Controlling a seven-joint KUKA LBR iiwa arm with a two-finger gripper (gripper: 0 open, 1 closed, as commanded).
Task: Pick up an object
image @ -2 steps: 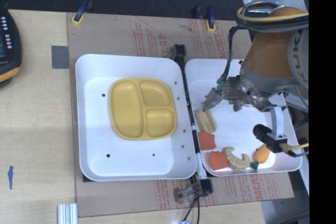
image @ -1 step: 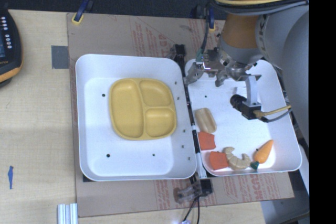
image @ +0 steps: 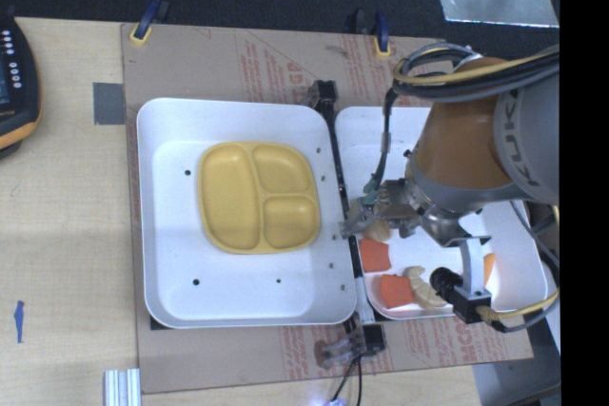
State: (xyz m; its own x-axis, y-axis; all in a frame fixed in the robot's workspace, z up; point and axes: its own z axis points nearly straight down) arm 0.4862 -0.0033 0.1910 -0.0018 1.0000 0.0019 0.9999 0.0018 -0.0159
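Over the right bin [image: 533, 295], the pincer [image: 381, 216] hangs low above an orange block [image: 375, 254], likely lining up a grasp; its opening cannot be told. Left of that bin, a yellow divided plate [image: 259, 196] lies centred in its own bin [image: 162, 290].

2 white bins [image: 157, 204] sit on a tan worktop [image: 67, 233]; the plate [image: 259, 197] is pale yellow (unpatterned), 2 blocks [image: 375, 254] orange-red, the arm [image: 461, 143] orange-banded grey.
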